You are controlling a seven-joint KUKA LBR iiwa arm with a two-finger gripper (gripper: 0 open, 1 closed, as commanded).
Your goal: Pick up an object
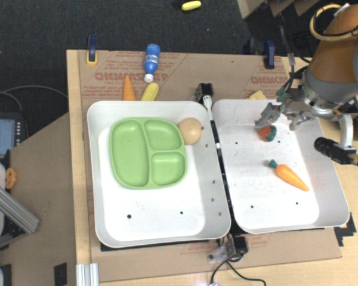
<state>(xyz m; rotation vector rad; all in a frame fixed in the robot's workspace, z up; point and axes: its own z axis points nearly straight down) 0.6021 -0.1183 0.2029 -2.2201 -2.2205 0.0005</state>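
Metal two-finger gripper (273, 124) low over the far part of the right shallow white plastic bin (250, 177), hanging from the grey arm with the orange band (334, 52); fingers spread, straddling a small red rounded object with a teal edge (267, 133), contact not clear. Same bin, nearer the front: an orange toy carrot with a green stub (290, 176), lying flat, smooth and tapered, well apart from the gripper. Left shallow white plastic bin (149, 225): a pale green three-compartment tray (148, 152), glossy, with rounded corners, and a tan egg-like ball (190, 130) touching its far right corner. Behind the bins on the brown cardboard bench top (227, 70): a small white bottle with a blue cap (151, 62), an orange cone-shaped piece (128, 90), a yellow piece (150, 91).
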